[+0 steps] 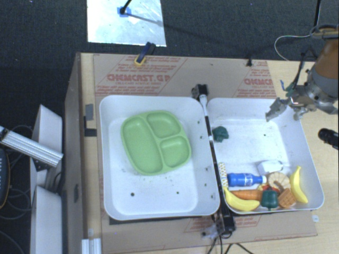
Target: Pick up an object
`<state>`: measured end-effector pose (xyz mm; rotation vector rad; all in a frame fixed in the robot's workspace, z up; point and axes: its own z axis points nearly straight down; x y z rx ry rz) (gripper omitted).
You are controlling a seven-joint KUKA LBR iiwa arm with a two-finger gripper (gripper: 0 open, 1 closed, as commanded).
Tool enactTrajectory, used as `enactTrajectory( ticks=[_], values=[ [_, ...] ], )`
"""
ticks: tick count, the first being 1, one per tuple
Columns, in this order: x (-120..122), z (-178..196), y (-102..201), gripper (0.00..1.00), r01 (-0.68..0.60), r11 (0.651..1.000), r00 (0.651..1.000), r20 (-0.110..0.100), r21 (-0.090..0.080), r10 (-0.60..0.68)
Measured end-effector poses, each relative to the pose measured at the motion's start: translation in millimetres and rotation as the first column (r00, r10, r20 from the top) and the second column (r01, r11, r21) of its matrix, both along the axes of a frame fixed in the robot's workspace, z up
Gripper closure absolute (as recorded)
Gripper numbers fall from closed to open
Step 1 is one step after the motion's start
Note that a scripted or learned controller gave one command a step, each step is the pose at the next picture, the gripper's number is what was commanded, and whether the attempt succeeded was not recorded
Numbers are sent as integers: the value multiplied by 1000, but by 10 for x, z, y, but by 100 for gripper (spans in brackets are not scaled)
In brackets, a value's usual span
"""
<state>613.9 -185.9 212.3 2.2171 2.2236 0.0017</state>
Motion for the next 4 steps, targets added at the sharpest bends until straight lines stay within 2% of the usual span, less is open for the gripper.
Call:
enactTrajectory(
  ticks=[1,2,3,4],
  values=[
    [-164,-1279,-209,0,2,1000,1000,0,-1,-2],
    [-153,-1168,-210,100,0,1000,1000,4,-1,0],
    [-153,-1169,-210,0,0,1000,1000,3,-1,0],
    [-763,-1282,340,0,1,1000,1000,-2,1,-1]
  ],
)
